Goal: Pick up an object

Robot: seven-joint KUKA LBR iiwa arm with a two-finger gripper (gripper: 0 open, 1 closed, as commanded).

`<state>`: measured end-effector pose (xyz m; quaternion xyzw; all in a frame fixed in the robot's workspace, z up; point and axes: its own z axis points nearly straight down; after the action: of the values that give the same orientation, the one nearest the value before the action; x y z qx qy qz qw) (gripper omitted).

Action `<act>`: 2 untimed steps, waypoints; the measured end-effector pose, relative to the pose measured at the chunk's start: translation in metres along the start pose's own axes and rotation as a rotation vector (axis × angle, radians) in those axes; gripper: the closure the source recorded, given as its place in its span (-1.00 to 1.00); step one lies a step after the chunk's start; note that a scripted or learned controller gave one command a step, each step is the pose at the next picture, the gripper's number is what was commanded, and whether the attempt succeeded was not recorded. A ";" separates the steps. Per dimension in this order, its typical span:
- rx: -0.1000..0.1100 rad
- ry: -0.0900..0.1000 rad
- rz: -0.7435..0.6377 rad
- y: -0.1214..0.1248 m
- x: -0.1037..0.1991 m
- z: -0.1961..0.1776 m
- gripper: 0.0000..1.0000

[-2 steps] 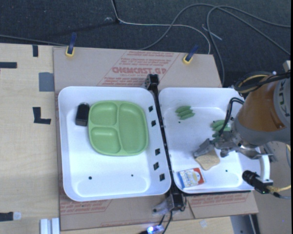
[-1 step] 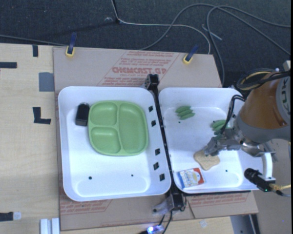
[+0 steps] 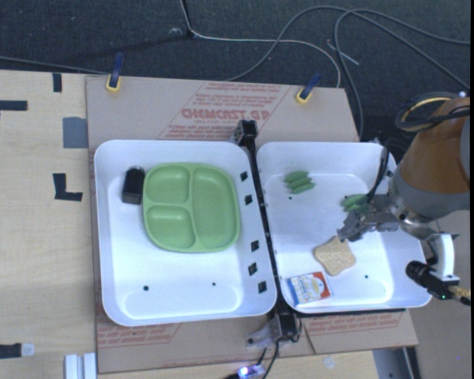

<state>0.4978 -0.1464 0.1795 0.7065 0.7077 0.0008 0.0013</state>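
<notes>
The right bin (image 3: 324,155) holds a tan bread-like slice (image 3: 335,257), a small green pea pod (image 3: 299,182), a second green piece (image 3: 352,203) near the arm, and a blue, white and red packet (image 3: 309,288) at the front. My gripper (image 3: 352,230) comes in from the right and hangs just above the slice's far edge. Nothing shows between its dark fingers, and their spacing is unclear. The orange-banded wrist (image 3: 434,168) looms over the bin's right wall.
The left bin (image 3: 114,212) holds a green divided plate (image 3: 193,207) and a small black block (image 3: 133,185) to the plate's left. A black divider (image 3: 257,212) with clips runs between the bins. Cables lie on the dark floor behind the bench.
</notes>
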 end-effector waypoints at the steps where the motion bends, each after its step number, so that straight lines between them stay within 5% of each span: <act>1: -0.002 -0.001 0.000 0.001 0.000 -0.053 1.00; 2: 0.005 0.002 -0.005 0.008 0.056 -0.041 1.00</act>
<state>0.5054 -0.0899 0.2208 0.7049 0.7094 -0.0001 -0.0012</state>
